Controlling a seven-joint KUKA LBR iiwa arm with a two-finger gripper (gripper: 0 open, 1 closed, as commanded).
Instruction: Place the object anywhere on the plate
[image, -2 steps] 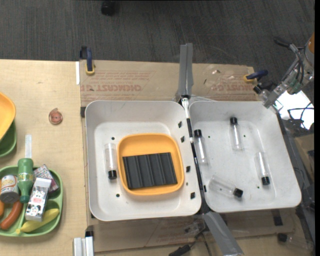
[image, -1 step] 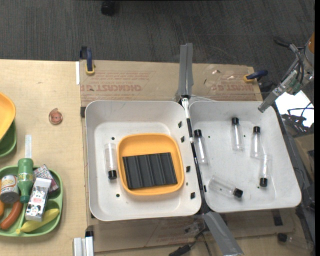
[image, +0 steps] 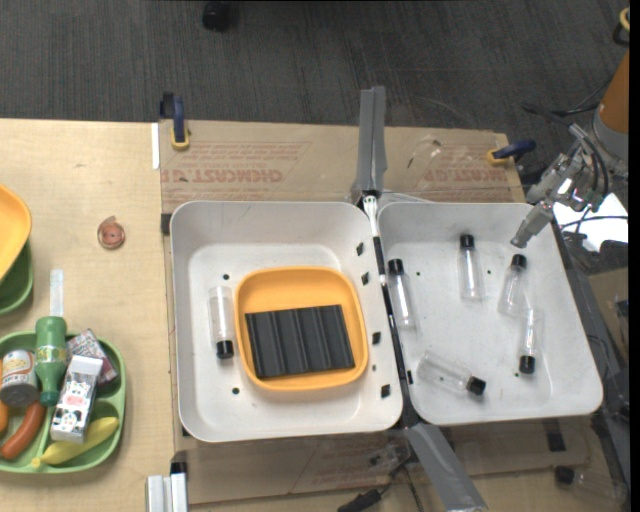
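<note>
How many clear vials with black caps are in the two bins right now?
6. One lies in the left bin beside the orange plate, at. Five are in the right bin. Clear glass could hide more.

Cardboard sheet (image: 240, 160) behind bins: red print "CHEMCAST", upside down, repeated faintly at right; rest unreadable.
</note>
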